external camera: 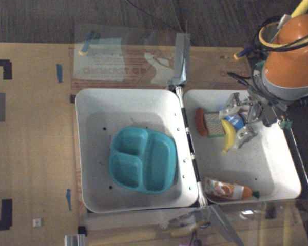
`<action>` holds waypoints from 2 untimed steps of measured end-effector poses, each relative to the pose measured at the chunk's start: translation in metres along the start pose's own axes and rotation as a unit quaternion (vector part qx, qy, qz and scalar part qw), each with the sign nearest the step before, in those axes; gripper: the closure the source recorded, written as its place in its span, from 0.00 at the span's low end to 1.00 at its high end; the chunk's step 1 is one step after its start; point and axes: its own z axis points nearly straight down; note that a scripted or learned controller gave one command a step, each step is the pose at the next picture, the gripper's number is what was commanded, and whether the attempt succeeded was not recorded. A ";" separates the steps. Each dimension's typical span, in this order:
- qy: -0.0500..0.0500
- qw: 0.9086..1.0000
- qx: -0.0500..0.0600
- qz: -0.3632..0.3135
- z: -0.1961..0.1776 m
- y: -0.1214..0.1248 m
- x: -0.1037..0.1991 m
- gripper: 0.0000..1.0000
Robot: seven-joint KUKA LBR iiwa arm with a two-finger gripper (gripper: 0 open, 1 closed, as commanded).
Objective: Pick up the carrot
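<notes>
Orange carrot point(229, 190) lies well below the claw point(241, 121).

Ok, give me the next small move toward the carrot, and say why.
Probably move the gripper down the view and a little left, until it is above the carrot. Right now it sits over the banana in the upper part of the right bin, while the carrot lies apart from it, along that bin's lower wall.
</notes>
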 end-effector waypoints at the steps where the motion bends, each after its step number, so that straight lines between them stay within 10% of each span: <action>1: -0.001 0.977 0.000 -0.214 -0.043 -0.017 -0.024 0.00; 2: -0.001 0.912 -0.001 -0.411 -0.094 0.040 -0.068 0.00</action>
